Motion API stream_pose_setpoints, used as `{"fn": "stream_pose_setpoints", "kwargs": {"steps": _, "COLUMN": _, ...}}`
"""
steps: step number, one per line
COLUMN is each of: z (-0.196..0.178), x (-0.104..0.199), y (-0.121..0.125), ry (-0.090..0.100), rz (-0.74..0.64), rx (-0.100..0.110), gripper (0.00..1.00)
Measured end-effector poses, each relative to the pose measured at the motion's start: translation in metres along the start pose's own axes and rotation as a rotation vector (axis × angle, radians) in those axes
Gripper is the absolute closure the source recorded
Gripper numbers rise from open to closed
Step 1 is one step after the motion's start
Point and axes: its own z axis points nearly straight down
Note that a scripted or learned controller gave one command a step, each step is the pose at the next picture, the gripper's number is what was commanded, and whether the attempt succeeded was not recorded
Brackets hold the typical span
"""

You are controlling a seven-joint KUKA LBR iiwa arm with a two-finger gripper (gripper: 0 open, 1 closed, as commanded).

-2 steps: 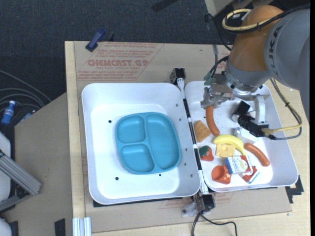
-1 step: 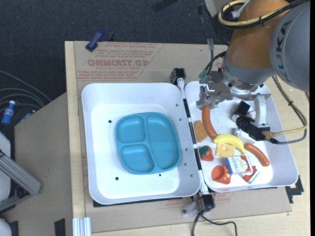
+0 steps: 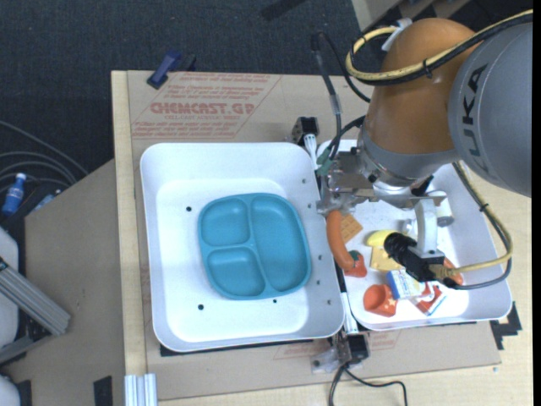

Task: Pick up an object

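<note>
My gripper (image 3: 338,197) hangs over the left edge of the right bin (image 3: 483,227), under the orange-banded wrist. Just below it lies an orange sausage-shaped object (image 3: 340,237), its upper end right under the gripper; whether they touch is unclear. A red piece (image 3: 356,267) sits at the sausage's lower end. To the right are a yellow object (image 3: 379,242), a red cup (image 3: 379,299) and a small blue, white and red box (image 3: 412,288). The arm hides the back of this bin.
The left bin (image 3: 169,303) holds a blue divided plate (image 3: 252,245) at its middle. A ridge (image 3: 331,265) separates the two bins. Cardboard (image 3: 203,108) lies behind the left bin, with a blue clip (image 3: 163,70) at its far edge.
</note>
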Motion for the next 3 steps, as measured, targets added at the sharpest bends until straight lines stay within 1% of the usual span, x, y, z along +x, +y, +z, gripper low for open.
{"fn": "stream_pose_setpoints", "kwargs": {"steps": 1, "z": -0.003, "x": -0.019, "y": -0.041, "ry": 0.0, "rz": 0.002, "rx": 0.0, "gripper": 1.0}}
{"fn": "stream_pose_setpoints", "kwargs": {"steps": 2, "z": -0.001, "x": -0.041, "y": -0.041, "ry": 0.0, "rz": 0.002, "rx": 0.0, "gripper": 1.0}}
{"fn": "stream_pose_setpoints", "kwargs": {"steps": 3, "z": 0.012, "x": -0.086, "y": 0.01, "ry": -0.001, "rz": 0.002, "rx": -0.004, "gripper": 1.0}}
